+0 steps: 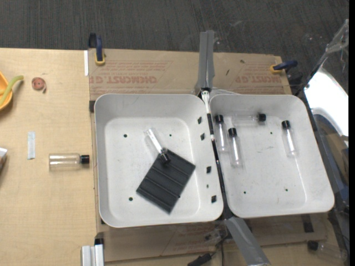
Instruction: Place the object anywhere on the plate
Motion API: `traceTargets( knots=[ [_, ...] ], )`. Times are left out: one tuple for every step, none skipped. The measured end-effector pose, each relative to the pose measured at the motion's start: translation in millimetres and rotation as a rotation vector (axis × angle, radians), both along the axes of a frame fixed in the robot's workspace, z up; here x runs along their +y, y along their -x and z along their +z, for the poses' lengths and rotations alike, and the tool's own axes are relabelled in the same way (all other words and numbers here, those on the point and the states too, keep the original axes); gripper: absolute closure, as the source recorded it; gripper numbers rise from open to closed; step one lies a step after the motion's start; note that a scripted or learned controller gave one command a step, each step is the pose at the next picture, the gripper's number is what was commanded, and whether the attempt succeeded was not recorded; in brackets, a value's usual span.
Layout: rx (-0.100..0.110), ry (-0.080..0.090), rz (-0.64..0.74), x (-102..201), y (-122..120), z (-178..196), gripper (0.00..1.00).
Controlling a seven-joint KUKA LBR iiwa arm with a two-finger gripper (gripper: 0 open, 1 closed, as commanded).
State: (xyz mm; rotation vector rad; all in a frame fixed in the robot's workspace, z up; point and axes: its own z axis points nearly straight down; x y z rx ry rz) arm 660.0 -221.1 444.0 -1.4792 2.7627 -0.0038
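since the vial [155,142] touches the dark plate [166,182] only with its cap, we judge the placing barely done, the next move calls for setting it fuller on the plate, and the state of the pincer we cannot tell.

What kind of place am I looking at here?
Probably a robotics lab test bench. Two shallow white bins sit side by side on clamped cardboard; clear vials with black caps lie in the right one, and a dark ridged plate in the left.

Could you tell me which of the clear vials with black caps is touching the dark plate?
The vial in the left bin: its black cap rests on the dark ribbed plate. The others lie in the right bin or on the bench.
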Motion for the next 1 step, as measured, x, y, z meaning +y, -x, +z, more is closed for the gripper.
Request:
traceTargets(
  knots=[
    [0.000, 0.002, 0.317, 0.1, 0.0, -0.2, 0.00]
  ],
)
